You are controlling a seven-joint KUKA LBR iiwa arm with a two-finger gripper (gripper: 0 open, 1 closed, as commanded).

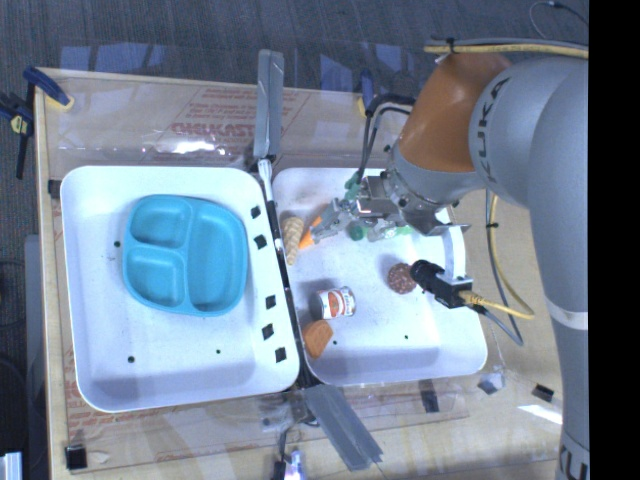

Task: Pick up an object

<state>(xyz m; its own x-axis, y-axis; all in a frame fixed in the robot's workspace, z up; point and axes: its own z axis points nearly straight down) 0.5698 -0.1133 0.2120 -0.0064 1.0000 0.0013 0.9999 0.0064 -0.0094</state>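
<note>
The gripper [352, 218] hangs low over the right bin [450, 343], just beside an orange carrot [322, 224] and an ice-cream cone [291, 236]. Further in lie a small can [338, 302], a brown round piece [401, 277] and an orange piece [318, 338] — the left bin [100, 368] holds a blue divided plate [186, 254].

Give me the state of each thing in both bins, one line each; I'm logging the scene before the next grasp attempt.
Blue divided plate: flat, right side up, in the left bin.
Ice cream cone: on its side by the right bin's left wall.
Small can: lying on its side.
Orange piece: resting at the right bin's near left corner.
Brown round item: resting on the floor.
Tool: low in the right bin; grip unclear.
</note>
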